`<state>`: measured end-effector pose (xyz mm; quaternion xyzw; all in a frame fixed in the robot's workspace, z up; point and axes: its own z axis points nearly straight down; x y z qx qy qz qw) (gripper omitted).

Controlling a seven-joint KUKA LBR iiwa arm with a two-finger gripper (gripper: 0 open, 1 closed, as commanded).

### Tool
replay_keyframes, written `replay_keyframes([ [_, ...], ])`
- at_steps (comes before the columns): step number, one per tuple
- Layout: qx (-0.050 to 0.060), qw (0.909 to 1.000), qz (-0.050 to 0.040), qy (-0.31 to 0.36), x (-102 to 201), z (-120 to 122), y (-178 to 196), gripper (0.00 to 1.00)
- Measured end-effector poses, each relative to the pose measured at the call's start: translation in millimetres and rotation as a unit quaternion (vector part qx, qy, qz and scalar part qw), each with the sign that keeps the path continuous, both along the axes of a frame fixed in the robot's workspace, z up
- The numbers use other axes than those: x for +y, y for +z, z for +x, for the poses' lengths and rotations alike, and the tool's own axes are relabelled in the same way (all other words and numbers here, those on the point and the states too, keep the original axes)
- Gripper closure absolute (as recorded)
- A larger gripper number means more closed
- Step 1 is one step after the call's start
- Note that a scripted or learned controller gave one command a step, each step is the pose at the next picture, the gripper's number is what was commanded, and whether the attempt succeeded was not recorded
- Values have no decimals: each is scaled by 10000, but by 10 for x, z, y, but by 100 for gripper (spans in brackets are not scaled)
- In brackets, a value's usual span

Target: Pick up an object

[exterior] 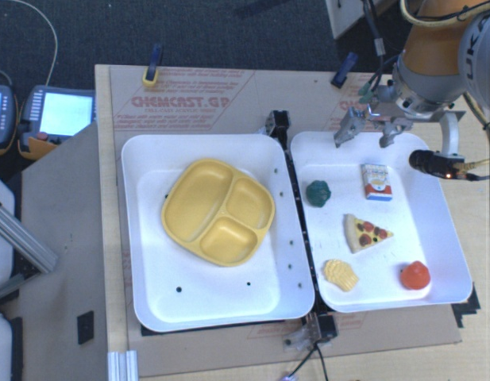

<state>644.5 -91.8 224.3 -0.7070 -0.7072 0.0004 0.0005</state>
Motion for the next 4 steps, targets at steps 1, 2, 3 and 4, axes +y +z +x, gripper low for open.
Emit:
replay_keyframes([
  [1,21,10000,1,4,0,84,-582,0],
  [2,19,10000,1,6,-10,174,-1080,0],
  [3,20,10000,1,6,-4,167,-1418,0],
  [4,-8,10000,-1,6,-3,182,-1287,100],
])
